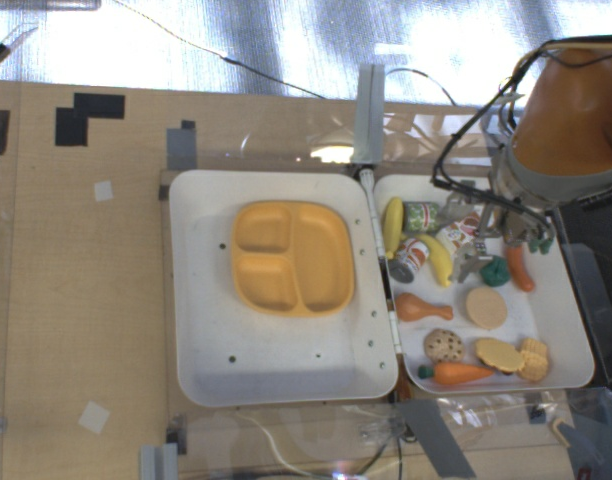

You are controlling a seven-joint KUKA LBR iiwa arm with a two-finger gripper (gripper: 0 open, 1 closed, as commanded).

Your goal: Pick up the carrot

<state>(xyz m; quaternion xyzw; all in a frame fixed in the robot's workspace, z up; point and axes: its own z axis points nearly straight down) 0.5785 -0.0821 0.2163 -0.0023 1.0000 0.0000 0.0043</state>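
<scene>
The carrot is orange with a small green stub at its left end. It lies flat near the front edge of the right bin, between a speckled cookie and a tan bread slice. My gripper hangs over the back middle of the same bin, well behind the carrot. It is beside a green vegetable piece and a red-orange sausage-like piece. Nothing is visibly held in it.
The right bin also holds two bananas, two small cans, a drumstick, a round tan disc and a waffle piece. A yellow divided plate sits in the left bin. Black cables hang around the wrist.
</scene>
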